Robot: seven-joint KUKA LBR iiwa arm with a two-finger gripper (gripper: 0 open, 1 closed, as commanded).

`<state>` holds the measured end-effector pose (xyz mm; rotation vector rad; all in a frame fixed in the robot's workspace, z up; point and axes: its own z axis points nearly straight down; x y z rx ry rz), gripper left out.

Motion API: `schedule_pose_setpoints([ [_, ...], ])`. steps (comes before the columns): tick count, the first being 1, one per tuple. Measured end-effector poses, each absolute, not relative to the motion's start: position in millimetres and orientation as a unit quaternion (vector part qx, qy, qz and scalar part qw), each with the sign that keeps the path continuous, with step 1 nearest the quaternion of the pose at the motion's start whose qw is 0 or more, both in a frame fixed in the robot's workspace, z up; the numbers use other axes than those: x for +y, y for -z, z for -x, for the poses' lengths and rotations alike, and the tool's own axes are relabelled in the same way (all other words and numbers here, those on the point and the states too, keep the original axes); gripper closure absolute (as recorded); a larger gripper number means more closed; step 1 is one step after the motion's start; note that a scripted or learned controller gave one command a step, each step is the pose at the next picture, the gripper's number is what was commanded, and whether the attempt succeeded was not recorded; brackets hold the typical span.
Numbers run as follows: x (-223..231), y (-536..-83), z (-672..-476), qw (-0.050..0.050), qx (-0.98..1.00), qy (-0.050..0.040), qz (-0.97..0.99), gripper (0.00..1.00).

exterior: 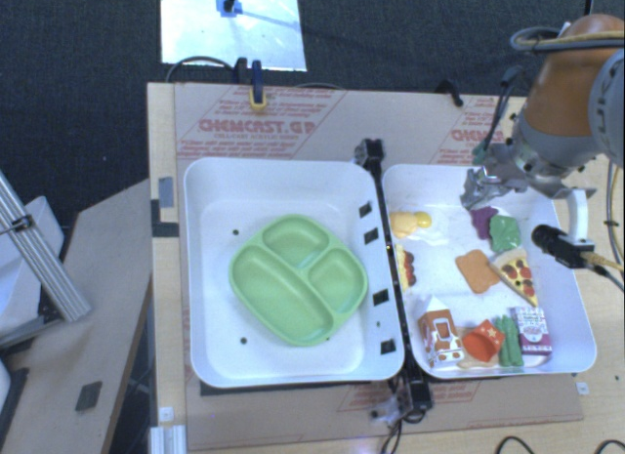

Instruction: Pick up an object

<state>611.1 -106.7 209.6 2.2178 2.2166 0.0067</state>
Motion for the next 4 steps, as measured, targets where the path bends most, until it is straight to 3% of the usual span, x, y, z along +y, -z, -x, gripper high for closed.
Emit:
schedule_pose_setpoints([
  [1, -107, -226, -612.1, 0.001, 0.708, -0.0012, -0.706, 1.0],
  [3, -16, -233, -574.7, 0.0, 0.71, -0.0007, -0.704, 1.0],
  [4, -13, -234, -577.1, 0.0, 0.709, -0.0008, -0.705, 1.0],
])
